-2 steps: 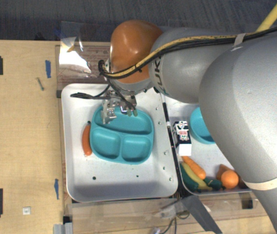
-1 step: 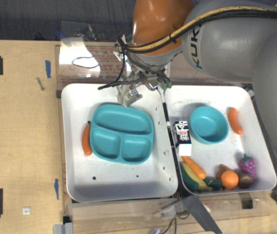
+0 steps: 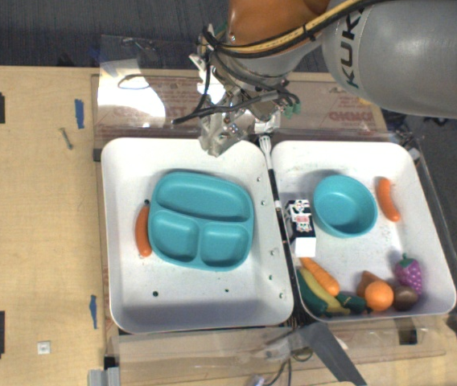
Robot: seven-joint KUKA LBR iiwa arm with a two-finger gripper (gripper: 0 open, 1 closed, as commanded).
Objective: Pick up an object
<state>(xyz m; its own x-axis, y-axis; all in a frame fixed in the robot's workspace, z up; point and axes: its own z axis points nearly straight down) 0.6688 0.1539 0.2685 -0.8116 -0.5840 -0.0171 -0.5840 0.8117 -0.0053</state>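
While the gripper (image 3: pixel 222 135) hangs over the far rim of the left bin (image 3: pixel 124 296), near the seam between the two bins, nothing sits between its fingers; whether they are spread or pressed together I cannot tell, since cables and wrist hardware crowd them.

The task names no particular object, so every loose item is a candidate. In the left bin a teal divided plate (image 3: pixel 201 219) lies near the middle, and an orange sausage-shaped piece (image 3: pixel 142 230) lies just beside its left edge. In the right bin (image 3: pixel 434 256) a teal bowl (image 3: pixel 344 204) sits toward the far side, with a second orange piece (image 3: pixel 387 199) just to its right and a small black-and-white carton (image 3: pixel 301 218) just to its left. Along the near wall lie a carrot (image 3: pixel 321 276), something green (image 3: pixel 319 297), an orange fruit (image 3: pixel 379 295), a brown piece (image 3: pixel 406 298) and a bunch of purple grapes (image 3: pixel 409 273), packed touching one another.

The risks, as I judge them:
- A straight descent from here would likely strike the bin rims.
- The plate is probably too broad and flat for the fingers.
- In the crowded corner, fingers could wedge between neighbours and push them aside.
- Pieces beside walls leave little room for one finger.
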